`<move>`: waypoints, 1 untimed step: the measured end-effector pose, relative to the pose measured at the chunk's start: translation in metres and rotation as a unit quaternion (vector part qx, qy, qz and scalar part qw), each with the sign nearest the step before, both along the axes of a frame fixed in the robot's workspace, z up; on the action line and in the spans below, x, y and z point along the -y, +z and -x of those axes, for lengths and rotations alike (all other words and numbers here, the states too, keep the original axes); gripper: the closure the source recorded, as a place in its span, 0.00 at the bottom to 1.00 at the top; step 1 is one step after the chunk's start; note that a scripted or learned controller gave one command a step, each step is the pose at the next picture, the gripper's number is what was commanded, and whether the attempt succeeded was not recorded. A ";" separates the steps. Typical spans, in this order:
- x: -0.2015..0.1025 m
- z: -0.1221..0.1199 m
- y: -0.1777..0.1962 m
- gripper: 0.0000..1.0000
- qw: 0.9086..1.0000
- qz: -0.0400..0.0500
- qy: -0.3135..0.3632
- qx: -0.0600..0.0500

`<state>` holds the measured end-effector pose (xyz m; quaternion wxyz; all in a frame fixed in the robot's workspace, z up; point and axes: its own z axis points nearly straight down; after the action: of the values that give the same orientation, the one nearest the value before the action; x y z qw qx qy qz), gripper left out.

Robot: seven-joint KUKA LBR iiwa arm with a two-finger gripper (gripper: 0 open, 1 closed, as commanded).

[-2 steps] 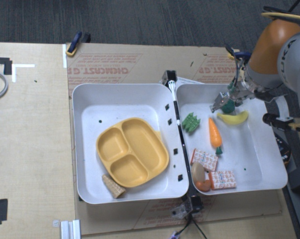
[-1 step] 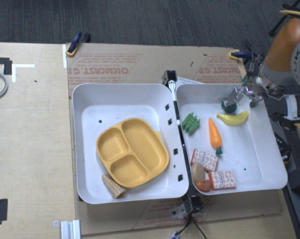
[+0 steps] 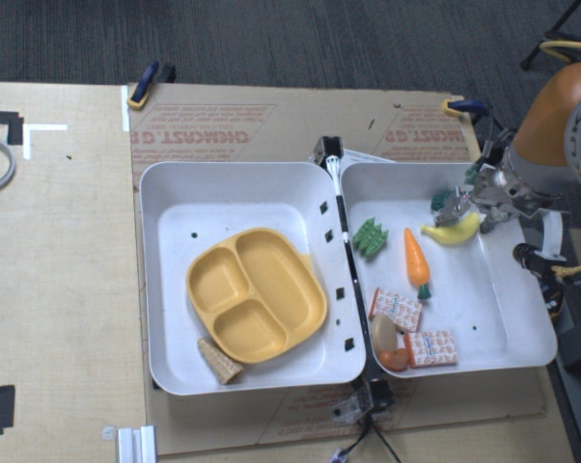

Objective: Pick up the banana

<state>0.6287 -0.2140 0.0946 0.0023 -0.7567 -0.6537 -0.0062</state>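
Observation:
The yellow banana lies in the right bin, near its far right corner, its curve open toward the back. My gripper reaches in from the right and sits just above and behind the banana, right over its right end. The wrist hides the contact spot, so whether it touches the banana is unclear.
An orange carrot and a green toy lie left of the banana. Two red-and-white cartons and a round brownish item sit at the bin's front. The left bin holds a yellow divided plate and a tan block.

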 end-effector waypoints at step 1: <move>-0.004 -0.031 -0.002 0.00 0.992 0.005 0.129 -0.002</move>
<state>0.6597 -0.2099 0.0928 0.0005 -0.6658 -0.7461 -0.0008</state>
